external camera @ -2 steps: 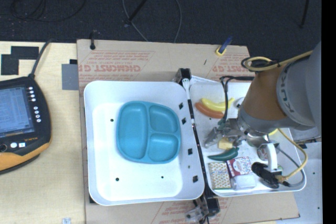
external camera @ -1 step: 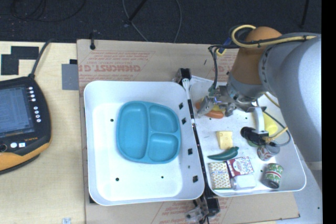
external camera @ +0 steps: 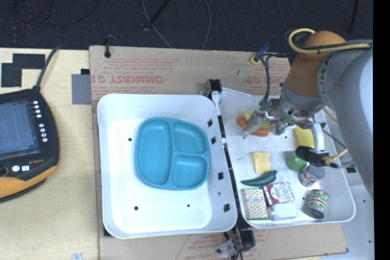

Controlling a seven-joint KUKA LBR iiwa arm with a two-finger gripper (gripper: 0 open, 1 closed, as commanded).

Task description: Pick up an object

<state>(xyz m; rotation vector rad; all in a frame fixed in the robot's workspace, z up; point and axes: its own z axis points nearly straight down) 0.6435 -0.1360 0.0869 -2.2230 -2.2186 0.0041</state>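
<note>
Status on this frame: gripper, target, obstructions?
Gripper low in right bin, over orange item. Grasp unconfirmed. Yellow block and green pepper nearby, apart.

Robotics lab, teach pendant [external camera: 24,137], loose cables [external camera: 177,3], cardboard-covered bench [external camera: 158,70]

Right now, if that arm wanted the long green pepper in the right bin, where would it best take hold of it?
Probably across the middle of the green pepper, coming straight down from above. It lies flat and runs roughly left to right, so the jaws should close across its narrow width. The yellow block sits just behind it and the checkered packet just in front, so the ends leave less room than the middle.
</note>
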